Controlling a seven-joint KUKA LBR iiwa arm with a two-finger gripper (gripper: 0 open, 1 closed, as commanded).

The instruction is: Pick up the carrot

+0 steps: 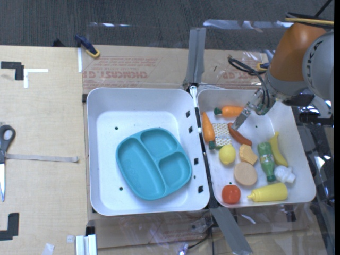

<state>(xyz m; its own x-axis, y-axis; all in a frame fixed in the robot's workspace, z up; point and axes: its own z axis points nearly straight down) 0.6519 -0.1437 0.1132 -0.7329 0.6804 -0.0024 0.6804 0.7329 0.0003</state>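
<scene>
The end effector [245, 116] reaches down from the right into the right-hand bin [297, 126], its slim fingers angled toward the far-left part of the bin; whether they are parted or closed cannot be told, and nothing is seen between them. Its tip hangs just beside the right end of a small carrot [231, 111], which lies on its side near the bin's far wall, green top pointing left. A second, longer carrot [208, 127] lies along the bin's left wall, green end toward the near side. Just below the end effector's tip a red sausage [240, 134] lies at a slant, beside a speckled cracker [222, 138]. Nearer the camera sit a lemon [227, 154], a wedge of cheese [247, 154], a tan round slice [246, 174], a tomato [231, 194], a green bottle [266, 162], a banana [278, 149] and a yellow squeeze bottle [268, 193]. The left-hand bin [101, 142] holds a teal divided plate [153, 163]. On the wooden desk [42, 116], scissors [4, 147] rest at the far left edge.
</scene>
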